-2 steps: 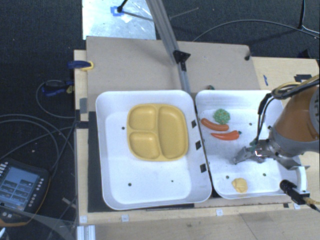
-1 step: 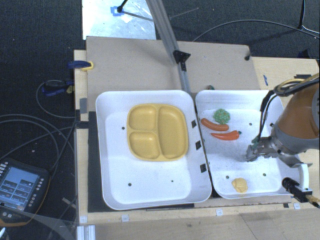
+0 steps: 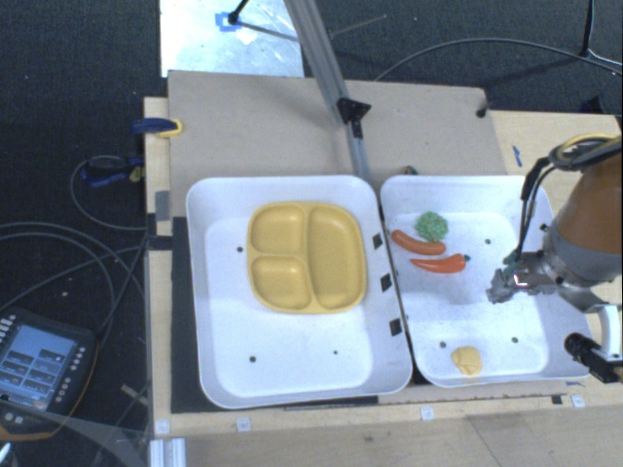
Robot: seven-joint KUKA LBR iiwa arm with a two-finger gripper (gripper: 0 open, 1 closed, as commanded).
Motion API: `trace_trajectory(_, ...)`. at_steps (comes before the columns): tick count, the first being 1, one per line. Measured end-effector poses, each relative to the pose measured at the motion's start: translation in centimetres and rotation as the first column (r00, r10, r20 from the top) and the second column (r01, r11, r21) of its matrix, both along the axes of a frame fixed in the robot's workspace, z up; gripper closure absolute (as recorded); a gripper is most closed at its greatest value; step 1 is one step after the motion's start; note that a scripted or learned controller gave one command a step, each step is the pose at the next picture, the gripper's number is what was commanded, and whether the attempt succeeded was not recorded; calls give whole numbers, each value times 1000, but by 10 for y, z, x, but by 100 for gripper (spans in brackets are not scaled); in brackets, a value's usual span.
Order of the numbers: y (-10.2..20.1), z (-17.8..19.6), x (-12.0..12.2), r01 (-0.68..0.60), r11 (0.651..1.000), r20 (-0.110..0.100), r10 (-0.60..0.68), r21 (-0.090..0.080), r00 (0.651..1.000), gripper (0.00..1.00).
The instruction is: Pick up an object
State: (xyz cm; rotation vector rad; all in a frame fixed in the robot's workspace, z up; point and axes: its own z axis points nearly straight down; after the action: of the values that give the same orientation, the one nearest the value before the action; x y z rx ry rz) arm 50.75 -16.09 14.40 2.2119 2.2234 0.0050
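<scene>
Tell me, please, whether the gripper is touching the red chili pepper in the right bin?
Apart. The camera view shows bare white bin floor between the gripper and the red chili pepper, whose near tip ends left of it.

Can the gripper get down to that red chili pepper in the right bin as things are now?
Probably yes. The gripper hovers in the right bin, and the red chili pepper lies flat beside it with bare floor between. A sausage and broccoli lie close on its far side.
</scene>
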Motion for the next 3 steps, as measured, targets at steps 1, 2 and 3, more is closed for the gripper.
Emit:
trace_trajectory(1,2,44,-1,-1,1000,1,1,0,1000,100)
trace_trajectory(2,2,96,1,-1,1000,2,1,-1,1000,100)
trace_trajectory(3,51,86,8,-6,1000,-4,6,3,1000,100)
